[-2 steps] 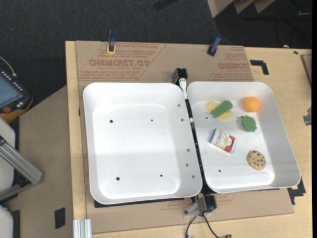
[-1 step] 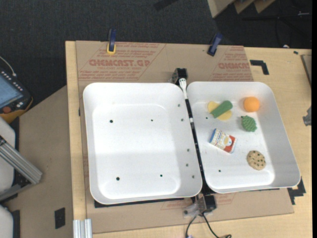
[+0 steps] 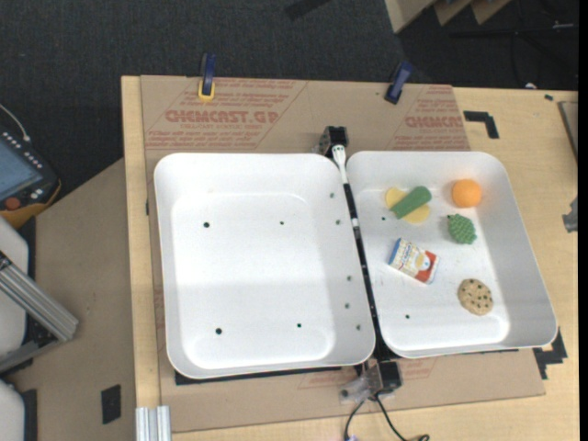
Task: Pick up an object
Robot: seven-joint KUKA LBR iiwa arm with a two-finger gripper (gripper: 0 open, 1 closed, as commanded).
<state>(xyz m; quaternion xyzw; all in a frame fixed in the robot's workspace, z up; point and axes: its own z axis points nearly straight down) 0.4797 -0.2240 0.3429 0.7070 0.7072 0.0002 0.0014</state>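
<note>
Whether the gripper is open or shut, or has hold of anything, cannot be told.

At the near edge of the bench a black clip [image 3: 384, 377] sits between the two bins, with a dark cable trailing from it. The left bin [image 3: 248, 274] is white and shallow, with a few small dark holes in its floor. The right bin [image 3: 432, 324] touches it along a black seam and holds all the loose things.

Nearest in the right bin is a round tan cookie [image 3: 475, 296] with dark chips, lying flat toward the bin's right side. Left of it and a little farther back lies a small carton [image 3: 412, 261], white with red and blue print, tilted; its print is too small to read. Behind the cookie sits a bumpy green piece [image 3: 461, 229]. Farther back a green stick [image 3: 412, 200] lies slanted across a yellow piece [image 3: 397, 197], touching it. An orange ball [image 3: 466, 193] rests just right of them, apart from both.

Behind the bins, another black clip [image 3: 333, 141] sits at the seam. The brown board [image 3: 303, 118] under the bins carries red printing that reads "CHEMCAST GP", repeated partly at the right. Two blue clamps [image 3: 208, 73] [image 3: 399, 82] grip the board's far edge.
</note>
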